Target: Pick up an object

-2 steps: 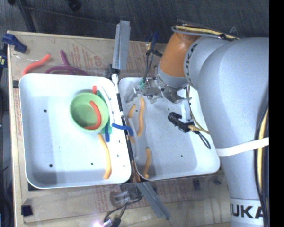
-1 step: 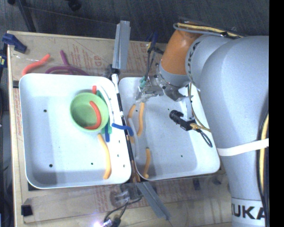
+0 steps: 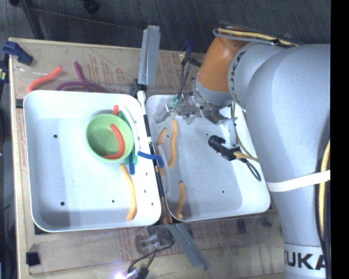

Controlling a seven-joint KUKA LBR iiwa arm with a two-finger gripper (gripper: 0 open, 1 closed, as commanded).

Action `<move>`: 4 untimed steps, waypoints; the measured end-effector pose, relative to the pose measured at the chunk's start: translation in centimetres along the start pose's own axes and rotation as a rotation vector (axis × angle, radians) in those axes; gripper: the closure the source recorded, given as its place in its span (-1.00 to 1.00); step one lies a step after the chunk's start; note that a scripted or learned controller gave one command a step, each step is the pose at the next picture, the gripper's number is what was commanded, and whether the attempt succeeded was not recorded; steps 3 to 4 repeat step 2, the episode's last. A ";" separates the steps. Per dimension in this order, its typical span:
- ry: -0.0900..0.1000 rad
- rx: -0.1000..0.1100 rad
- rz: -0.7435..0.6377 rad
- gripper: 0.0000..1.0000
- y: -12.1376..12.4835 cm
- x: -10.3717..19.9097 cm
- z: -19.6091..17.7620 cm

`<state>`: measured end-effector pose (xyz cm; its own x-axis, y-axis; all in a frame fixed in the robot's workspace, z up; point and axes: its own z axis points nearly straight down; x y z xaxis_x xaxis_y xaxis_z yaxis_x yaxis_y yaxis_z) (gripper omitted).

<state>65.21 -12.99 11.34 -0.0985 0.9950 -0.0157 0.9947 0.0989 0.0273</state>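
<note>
My gripper [image 3: 175, 113] hangs low over the far left corner of the right bin [image 3: 221, 182], under the orange wrist band. Just below it lies an orange curved piece [image 3: 173, 146] by the bin's left wall, with a second orange piece [image 3: 161, 137] beside it. A shorter orange piece [image 3: 181, 197] lies near that bin's front left corner. The left bin [image 3: 58, 173] holds a green bowl [image 3: 102, 133] with a red curved piece [image 3: 117, 142] inside, plus a long orange strip [image 3: 130, 194] and a blue piece [image 3: 146, 154] on the divide.
A black cable fitting [image 3: 221, 147] on the arm hangs over the right bin's middle. The arm's grey body [image 3: 285, 115] covers the bin's right side. Red and purple cables [image 3: 75, 83] lie on the bench behind the left bin. A grey bar [image 3: 149, 54] rises between the bins.
</note>
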 end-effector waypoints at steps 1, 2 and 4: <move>0.008 0.027 0.079 -1.00 -1.5 1.7 1.9; 0.009 0.026 0.076 1.00 -1.3 1.8 0.8; 0.009 0.026 0.076 1.00 -1.3 1.8 0.8</move>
